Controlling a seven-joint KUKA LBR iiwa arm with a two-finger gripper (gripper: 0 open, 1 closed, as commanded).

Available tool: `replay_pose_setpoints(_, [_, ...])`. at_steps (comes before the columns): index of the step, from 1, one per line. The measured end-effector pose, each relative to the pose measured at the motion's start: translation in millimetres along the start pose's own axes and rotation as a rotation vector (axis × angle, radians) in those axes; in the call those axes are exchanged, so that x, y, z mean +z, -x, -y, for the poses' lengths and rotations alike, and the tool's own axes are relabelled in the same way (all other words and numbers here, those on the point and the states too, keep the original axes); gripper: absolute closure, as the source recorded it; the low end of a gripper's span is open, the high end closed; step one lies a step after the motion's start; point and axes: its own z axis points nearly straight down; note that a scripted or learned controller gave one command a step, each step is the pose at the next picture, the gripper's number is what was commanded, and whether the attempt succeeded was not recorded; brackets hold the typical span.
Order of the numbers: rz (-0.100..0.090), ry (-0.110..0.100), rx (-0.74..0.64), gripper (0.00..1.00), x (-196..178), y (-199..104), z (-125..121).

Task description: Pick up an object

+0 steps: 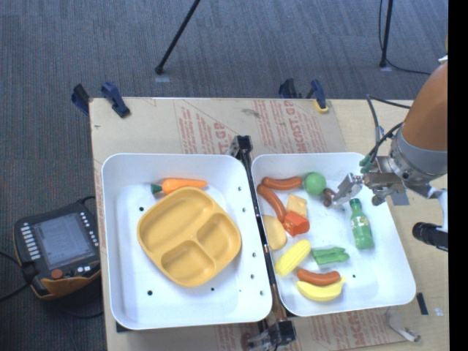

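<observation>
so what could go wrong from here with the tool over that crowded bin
The tool hangs in the right bin between the green ball and the green bottle; a descent could nudge either instead of gripping. The ball may roll away. The toys lie packed close, so it could catch two.

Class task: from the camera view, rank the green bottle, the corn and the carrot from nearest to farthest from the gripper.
From the gripper:
1. Green bottle, right bin, just below it.
2. Corn, right bin, lower left part.
3. Carrot, left bin, above the yellow plate.

yellow tray (189,243) | orange carrot (181,186) | green bottle (360,227) | white bins (117,196) | green ball (315,183)
</observation>
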Motion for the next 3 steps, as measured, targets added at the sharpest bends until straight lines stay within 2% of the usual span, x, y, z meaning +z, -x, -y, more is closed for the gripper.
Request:
replay_pose_setpoints(1, [0.000,0.000,-0.096,0.00,72,45,-18])
replay_pose_setpoints(2, [0.001,0.002,-0.438,0.00,153,71,-20])
replay_pose_setpoints(3, [0.001,0.003,-0.433,1.00,142,71,-20])
